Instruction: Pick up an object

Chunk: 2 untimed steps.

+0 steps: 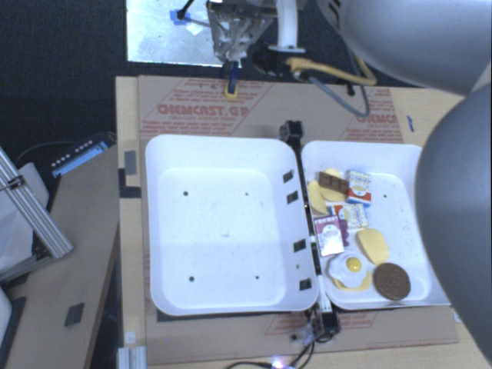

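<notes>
White plastic makes up both shallow bins on the tabletop, and they sit side by side on a sheet of printed brown cardboard. The hand hangs at the far end of the scene, beyond the bins' far rims, over the cardboard's printed edge. A small yellow piece lies just under its tips; whether the hand is clenched, released or touching that piece cannot be told from this angle.

The left bin lies below the hand and a little toward the viewer. The right bin lies well apart from the hand, toward the near right, and it holds all the small items clustered against its left side. Nearest the hand among them is a brown chocolate bar lying on a pale yellow slice, with a small red and white packet just beside it. Farther from the hand come a printed carton, a yellow oval slice, a fried egg and a round brown cookie, which lies farthest of all. The grey arm fills the upper right, next to the hand.
</notes>
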Each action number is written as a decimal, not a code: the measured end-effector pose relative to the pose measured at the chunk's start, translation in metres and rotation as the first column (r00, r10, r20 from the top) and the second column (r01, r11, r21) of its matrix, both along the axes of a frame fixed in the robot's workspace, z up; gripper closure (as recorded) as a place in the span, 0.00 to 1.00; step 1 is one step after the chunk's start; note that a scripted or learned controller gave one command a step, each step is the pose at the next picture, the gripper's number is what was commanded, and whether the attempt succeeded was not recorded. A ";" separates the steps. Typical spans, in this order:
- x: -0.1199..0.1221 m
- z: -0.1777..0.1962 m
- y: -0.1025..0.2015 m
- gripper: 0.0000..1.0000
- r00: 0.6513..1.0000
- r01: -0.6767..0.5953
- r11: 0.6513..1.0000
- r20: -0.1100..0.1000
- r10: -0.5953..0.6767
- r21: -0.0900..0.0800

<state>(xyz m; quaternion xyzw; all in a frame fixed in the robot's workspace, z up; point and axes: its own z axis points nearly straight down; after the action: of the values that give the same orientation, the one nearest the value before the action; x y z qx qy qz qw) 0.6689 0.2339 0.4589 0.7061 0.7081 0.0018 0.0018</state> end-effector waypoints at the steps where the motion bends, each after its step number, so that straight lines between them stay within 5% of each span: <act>1: 0.000 0.011 0.000 1.00 1.000 -0.003 1.000 0.003 0.003 0.000; 2: 0.000 0.023 0.000 1.00 1.000 -0.006 1.000 0.005 0.006 0.000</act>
<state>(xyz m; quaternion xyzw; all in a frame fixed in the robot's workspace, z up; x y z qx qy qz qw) 0.6693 0.2341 0.4816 0.7040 0.7102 0.0034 0.0038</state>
